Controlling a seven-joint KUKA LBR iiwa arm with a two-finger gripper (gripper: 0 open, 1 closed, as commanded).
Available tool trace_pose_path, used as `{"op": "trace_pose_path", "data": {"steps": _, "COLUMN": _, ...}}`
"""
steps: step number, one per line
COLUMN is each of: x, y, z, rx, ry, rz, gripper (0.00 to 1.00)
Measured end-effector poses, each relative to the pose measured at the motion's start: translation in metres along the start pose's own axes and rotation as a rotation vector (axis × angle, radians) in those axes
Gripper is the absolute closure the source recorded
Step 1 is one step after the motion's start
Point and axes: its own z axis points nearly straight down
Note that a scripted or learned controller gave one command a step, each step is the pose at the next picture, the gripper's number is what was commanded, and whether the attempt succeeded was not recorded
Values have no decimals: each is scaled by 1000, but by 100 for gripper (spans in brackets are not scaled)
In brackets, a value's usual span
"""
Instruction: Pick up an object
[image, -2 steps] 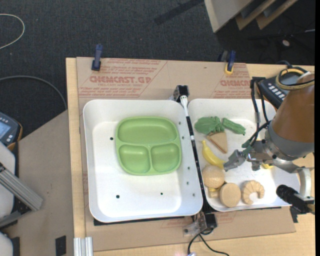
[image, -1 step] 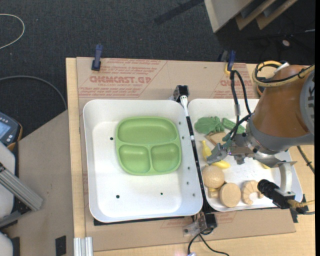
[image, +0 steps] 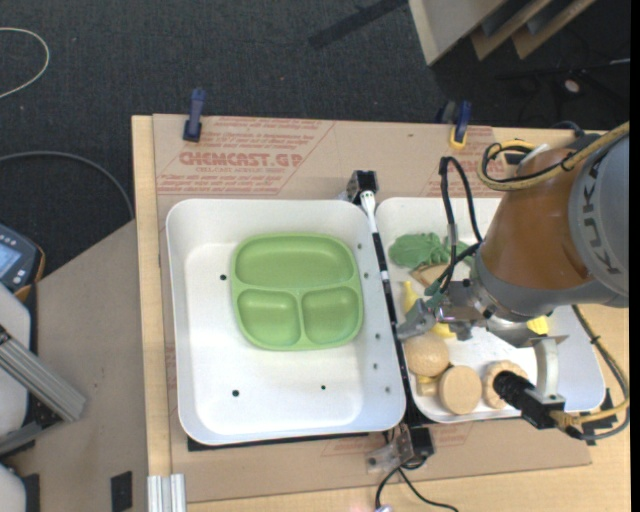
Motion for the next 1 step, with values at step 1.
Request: {"op": "trace_pose_path", "data": {"steps": 1, "x": -1, "y": 1, "z": -12, "rx": -6, "ry": -2, "rz": 2, "gripper": 100}}
